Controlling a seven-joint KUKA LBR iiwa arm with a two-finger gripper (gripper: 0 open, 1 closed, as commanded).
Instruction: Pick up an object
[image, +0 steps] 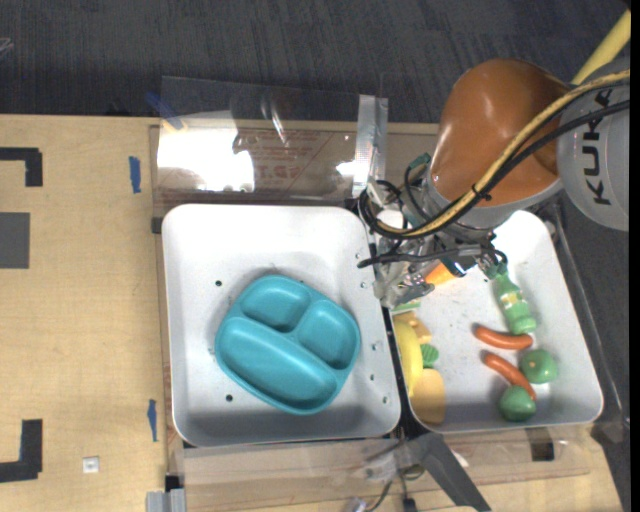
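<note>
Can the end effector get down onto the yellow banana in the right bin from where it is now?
Probably yes. The end effector hangs just above the top end of the yellow banana, which lies along the right bin's left wall. Nothing covers it; the wall beside it could crowd a finger.

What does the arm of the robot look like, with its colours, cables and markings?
The arm has a grey rounded body that bears large dark letters, of which "KU" can be read. Above the wrist sits a wide, glossy orange band. Black and yellow cables run along it and bunch near the gripper, a dark and metallic piece among tangled wires.
</note>
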